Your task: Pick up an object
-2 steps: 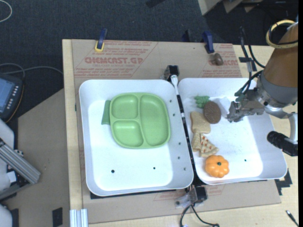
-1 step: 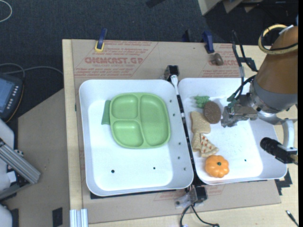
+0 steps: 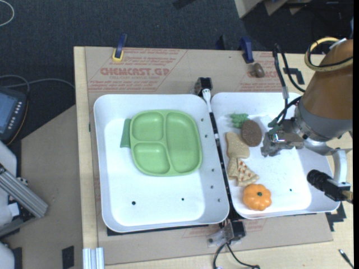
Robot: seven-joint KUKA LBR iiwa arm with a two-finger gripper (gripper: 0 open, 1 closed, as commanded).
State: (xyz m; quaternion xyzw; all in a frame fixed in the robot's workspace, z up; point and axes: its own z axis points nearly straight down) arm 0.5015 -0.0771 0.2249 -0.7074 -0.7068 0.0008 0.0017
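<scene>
The right bin holds several toy foods along its left side: a green leafy piece, a brown oval patty, a tan bread slice, a pizza slice and an orange pumpkin. My gripper hangs over the bin's middle, just right of the patty and apart from it. Nothing shows between its fingers.
The left bin carries a green three-compartment plate. A divider with black clips runs between the bins. The arm's grey and orange body covers the right bin's far right corner. Blue and yellow clamps sit on the cardboard's far edge.
</scene>
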